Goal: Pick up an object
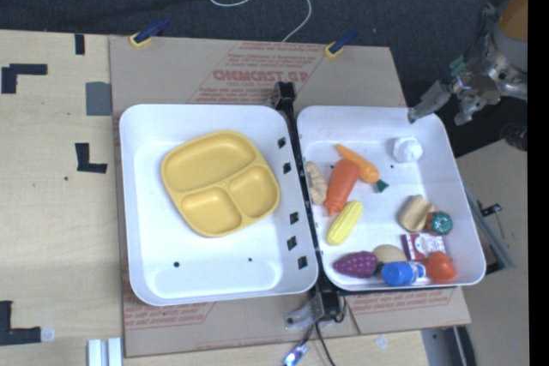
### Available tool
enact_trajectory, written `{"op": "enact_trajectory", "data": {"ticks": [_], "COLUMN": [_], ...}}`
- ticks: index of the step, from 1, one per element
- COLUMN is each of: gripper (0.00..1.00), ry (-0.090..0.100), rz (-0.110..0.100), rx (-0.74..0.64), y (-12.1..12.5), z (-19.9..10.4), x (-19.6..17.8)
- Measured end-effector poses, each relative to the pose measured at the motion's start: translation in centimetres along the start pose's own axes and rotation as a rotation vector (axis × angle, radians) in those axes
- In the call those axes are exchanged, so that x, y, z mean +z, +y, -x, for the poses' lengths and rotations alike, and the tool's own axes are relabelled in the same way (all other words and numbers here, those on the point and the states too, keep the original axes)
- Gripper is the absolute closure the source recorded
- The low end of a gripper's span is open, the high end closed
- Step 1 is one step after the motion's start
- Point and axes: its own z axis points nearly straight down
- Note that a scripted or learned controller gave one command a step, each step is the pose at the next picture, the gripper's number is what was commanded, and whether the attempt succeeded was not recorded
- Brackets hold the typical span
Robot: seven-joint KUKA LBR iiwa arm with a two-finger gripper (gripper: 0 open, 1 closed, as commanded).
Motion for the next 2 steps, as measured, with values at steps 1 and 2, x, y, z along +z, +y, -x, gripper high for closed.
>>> {"op": "enact_trajectory", "data": {"ticks": [1,2], "gripper": [0.00,0.00], "ry": [0.004,0.001], "rz": [-0.008,-0.003], "rx": [-0.005,-0.002], "y": [1.2,-3.5], "z": [-6.7,-10.2], "x": [9.1,8.0]}}
